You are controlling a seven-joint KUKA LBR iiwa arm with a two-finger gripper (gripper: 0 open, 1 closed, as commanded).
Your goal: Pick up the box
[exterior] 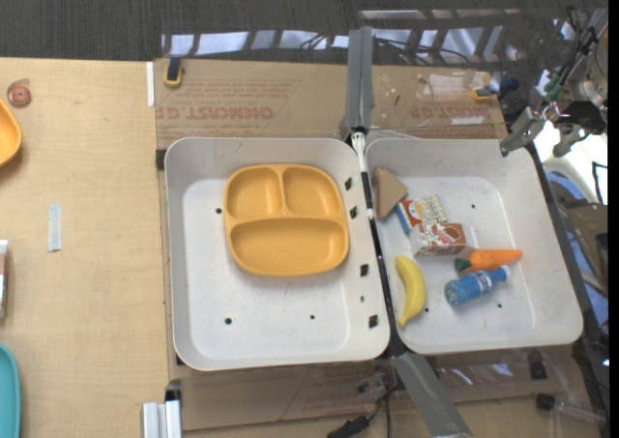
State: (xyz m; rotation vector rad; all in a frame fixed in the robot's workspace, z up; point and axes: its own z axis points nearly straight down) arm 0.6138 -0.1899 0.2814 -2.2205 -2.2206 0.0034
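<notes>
The left bin (193,330) holds a yellow divided plate (286,219) and plays no part in this step. All the small things lie in the right bin (542,330). Near its left wall are a brown cardboard scrap (389,191) on the far side and a banana (410,289) on the near side. The box (440,238), red and white, lies flat just right of these, about mid-bin, turned slightly off square to the walls. A pale printed packet (426,209) touches its far edge, and the leafy end of a carrot (495,258) sits just beside its near right corner, with a blue bottle (476,285) a little nearer. The gripper (544,127) seems to be among the hardware at the bin's far right corner, well apart from the box; whether it is open or closed I cannot tell. The reach has not begun. To do it well, I judge it should come straight down over the box's middle and close across the short width, lined up with the tilt, so it catches neither packet nor carrot.
</notes>
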